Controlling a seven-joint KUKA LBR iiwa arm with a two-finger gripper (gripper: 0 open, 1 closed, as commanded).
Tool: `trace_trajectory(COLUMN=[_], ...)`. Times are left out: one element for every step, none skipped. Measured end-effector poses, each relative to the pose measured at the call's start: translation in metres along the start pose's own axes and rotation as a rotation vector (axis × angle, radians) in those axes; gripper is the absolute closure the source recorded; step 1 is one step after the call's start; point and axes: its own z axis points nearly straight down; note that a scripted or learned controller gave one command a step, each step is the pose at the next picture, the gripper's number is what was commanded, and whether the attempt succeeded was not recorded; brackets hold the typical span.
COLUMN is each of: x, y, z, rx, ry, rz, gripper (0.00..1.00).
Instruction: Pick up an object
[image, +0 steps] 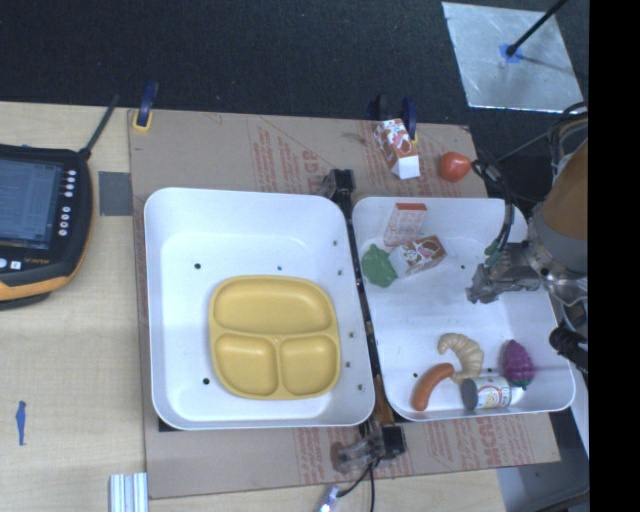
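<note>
Your gripper (492, 283) is hanging low over a bare spot in the right bin (455, 322), near its right wall. You cannot tell how it is set. Nothing is sitting in it. The toys are waiting nearby: croissant (462, 351), sausage (432, 386), purple grapes (517, 361), small bottle (490, 395).

The arm is seen entering from the right edge of the camera view, where an orange band and grey housing are partly cut off. The wrist is angled down and leftward. The gripper (492, 281) is positioned low at the right side of the scene, its grey metal fingers directed toward the left. Nothing is seen held between the fingers. Whether they are parted or closed cannot be determined, as the tips are small and blurred at this slant.
</note>
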Motion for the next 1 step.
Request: trace_trajectory(x=[0.0988], y=[-0.0271], z=[-0.0646], rx=[0.001], ry=[0.001], rz=[-0.001], gripper=[1.00])
